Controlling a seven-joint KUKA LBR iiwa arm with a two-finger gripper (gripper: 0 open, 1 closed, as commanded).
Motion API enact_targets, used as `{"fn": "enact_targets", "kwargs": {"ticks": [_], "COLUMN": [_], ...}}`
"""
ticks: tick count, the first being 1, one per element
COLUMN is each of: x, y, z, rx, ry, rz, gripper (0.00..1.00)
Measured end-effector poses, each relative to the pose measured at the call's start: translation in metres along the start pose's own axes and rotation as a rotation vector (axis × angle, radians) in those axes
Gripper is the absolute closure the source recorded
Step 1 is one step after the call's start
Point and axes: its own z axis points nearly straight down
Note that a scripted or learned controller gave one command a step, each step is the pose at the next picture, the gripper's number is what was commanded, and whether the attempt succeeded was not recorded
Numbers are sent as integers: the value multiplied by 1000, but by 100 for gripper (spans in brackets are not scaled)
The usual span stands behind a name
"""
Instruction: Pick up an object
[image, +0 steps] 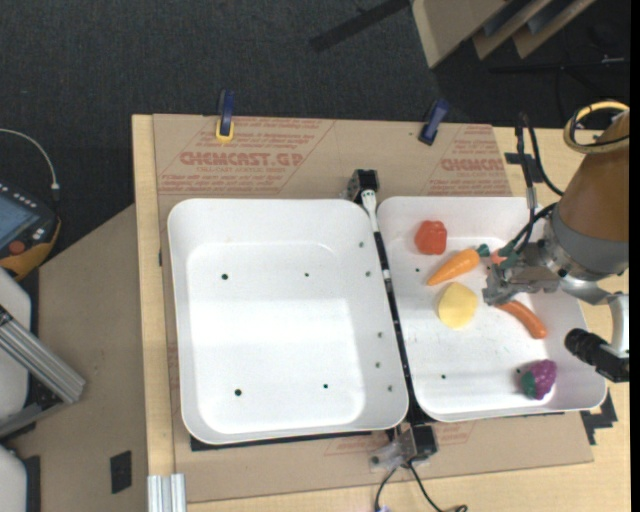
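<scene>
The right bin (470, 395) holds a red tomato-like piece (431, 237), an orange carrot (455, 266), a pale yellow round piece (457, 305), a small orange piece (524, 318) and a purple and green piece (537, 379). My gripper (502, 280) hangs over the bin's right half, just right of the carrot's tip and above the small orange piece. Nothing shows between its fingers.
The left bin (200, 300) lies beside the right one, with a black divider strip (388, 300) between them. Both rest on a cardboard sheet (300, 150) held by clamps (225, 118) at the back. Cables run along the right edge.
</scene>
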Motion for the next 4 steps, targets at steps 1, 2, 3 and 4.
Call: {"fn": "enact_targets", "kwargs": {"ticks": [1,2,3,4], "x": [-74,-10,37,-3], "y": [-41,-40,80,32], "z": [-2,69,12,3], "rx": [13,18,-5,14], "ry": [-1,7,0,1], "rz": [16,2,-3,12], "gripper": [100,100,100,100]}}
